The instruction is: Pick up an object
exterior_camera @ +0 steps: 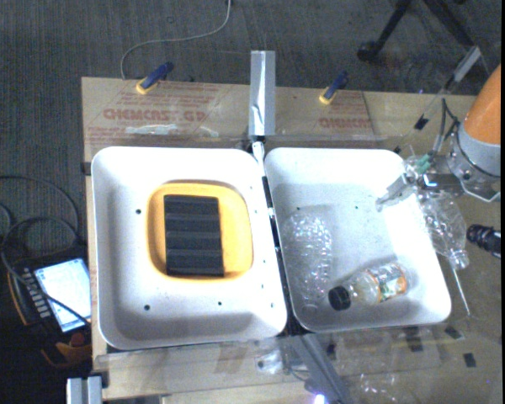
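While the gripper (pixel 404 185) hangs over the far right corner of the right bin (pixel 353 162), I cannot tell how its jaws stand, because at this size they are a small blur of metal and glare. Nothing can be seen between them. The nearest thing to pick is the small bottle (pixel 372 285) with a black cap and an orange label, lying on its side below the jaws in this view, toward the near edge of the same bin. A crumpled piece of clear plastic (pixel 310 247) lies to the left of the jaws, beside the bottle but apart from it. I think the best approach is to come down over the middle of the bottle, with the jaws across its short width, not along its length, because a round body can roll away. The yellow tray (pixel 200 231) in the left bin (pixel 118 251) is well apart.
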Available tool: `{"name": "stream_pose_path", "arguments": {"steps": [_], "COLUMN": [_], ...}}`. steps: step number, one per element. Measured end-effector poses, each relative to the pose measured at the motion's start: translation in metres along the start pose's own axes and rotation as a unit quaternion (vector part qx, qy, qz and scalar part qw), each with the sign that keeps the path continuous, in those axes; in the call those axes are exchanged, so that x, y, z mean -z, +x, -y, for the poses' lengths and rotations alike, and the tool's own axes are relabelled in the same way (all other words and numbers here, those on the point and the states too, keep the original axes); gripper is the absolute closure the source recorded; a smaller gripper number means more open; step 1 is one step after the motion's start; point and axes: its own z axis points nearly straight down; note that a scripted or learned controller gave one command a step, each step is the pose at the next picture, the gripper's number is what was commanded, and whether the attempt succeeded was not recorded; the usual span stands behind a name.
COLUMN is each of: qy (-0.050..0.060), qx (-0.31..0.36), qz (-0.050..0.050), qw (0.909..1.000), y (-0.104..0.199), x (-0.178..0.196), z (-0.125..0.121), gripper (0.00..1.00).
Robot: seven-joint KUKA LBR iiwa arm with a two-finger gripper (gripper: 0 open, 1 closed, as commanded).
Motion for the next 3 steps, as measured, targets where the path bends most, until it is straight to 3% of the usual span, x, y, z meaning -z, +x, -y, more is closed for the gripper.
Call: {"name": "stream_pose_path", "arguments": {"steps": [1,2,3], "qy": [-0.002,-0.003,-0.001], "qx": [0.143,0.143,0.076], "qz": [-0.001,-0.002,0.001], "qw": [0.9897,0.9897,0.9971], "y": [-0.013,-0.012,0.062], "x": [-0.121,-0.112,0.012], "z": [0.059,0.058,0.071], "gripper": [0.00,1.00,1.00]}}
